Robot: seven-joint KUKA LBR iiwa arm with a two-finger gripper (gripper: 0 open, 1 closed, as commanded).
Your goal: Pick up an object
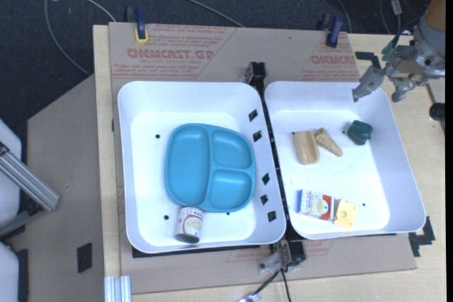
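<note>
Over the far right corner of the right bin (pixel 407 173): gripper (pixel 386 87), grey metal, fingers spread apart with nothing between them, poised above the bin's rim and touching no object.

Right bin, shallow white plastic, rounded corners; contents: dark green rounded lump (pixel 359 131), matte, near the far right side, closest to the gripper yet apart from it; tan wooden block (pixel 305 147), oblong with rounded end; tan wedge (pixel 328 142), pointed, just beside the block; small printed carton (pixel 316 204), flat, blue, white and red; yellow flat piece (pixel 345 213) touching the carton's right end.

Left bin (pixel 134 152), same white plastic; contents: blue compartment plate (pixel 209 167), smooth, three sections, rounded outline; small cylindrical can (pixel 189 224), printed label, lying at the near edge just beside the plate.

Beneath both bins: cardboard sheet (pixel 170 49), brown, red lettering, clamped at the far edge.
</note>
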